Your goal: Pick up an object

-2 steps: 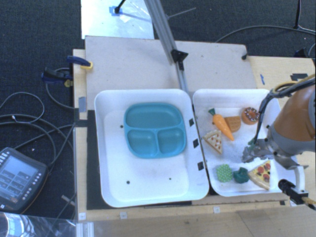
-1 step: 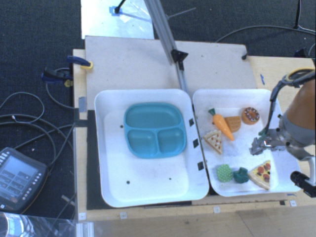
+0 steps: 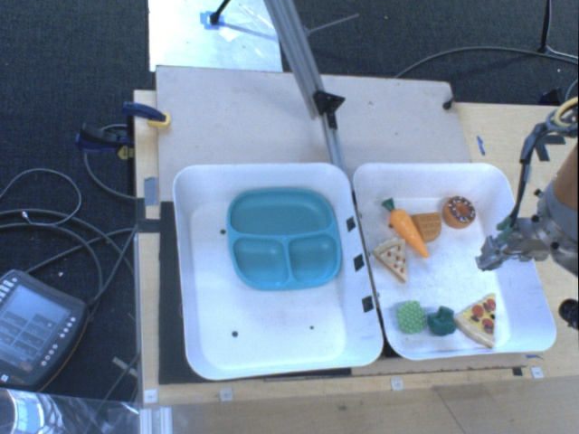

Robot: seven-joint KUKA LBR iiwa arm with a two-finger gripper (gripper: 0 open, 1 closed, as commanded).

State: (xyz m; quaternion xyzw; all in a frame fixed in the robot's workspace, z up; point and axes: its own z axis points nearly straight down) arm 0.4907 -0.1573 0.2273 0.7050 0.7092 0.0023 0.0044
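Currently the gripper [image 3: 496, 251] sits low over the right edge of the right bin [image 3: 517, 188], reaching in from the right. Whether it is open or shut cannot be made out: the end of the tool is a small grey blur. Nothing can be seen held in it.

Nearest items: pizza slice [image 3: 479, 318] below the gripper, near the bin's lower right corner. Left of that, a dark green toy [image 3: 441, 320] touching or just beside a light green knobbly piece [image 3: 411, 316]. Up and left of the gripper, a chocolate doughnut [image 3: 459, 211] near the bin's upper edge. Further left, an orange carrot [image 3: 407, 228] lies tilted, overlapping a tan bread-like piece [image 3: 427, 226]. Below the carrot, a triangular sandwich wedge [image 3: 392, 259].

The left bin [image 3: 204, 333] holds a teal divided plate [image 3: 283, 237], three compartments, set toward the bin's upper half. Well apart from the gripper.

Off the bench, lower left: a handheld control pendant [image 3: 34, 324] with cables on dark floor.
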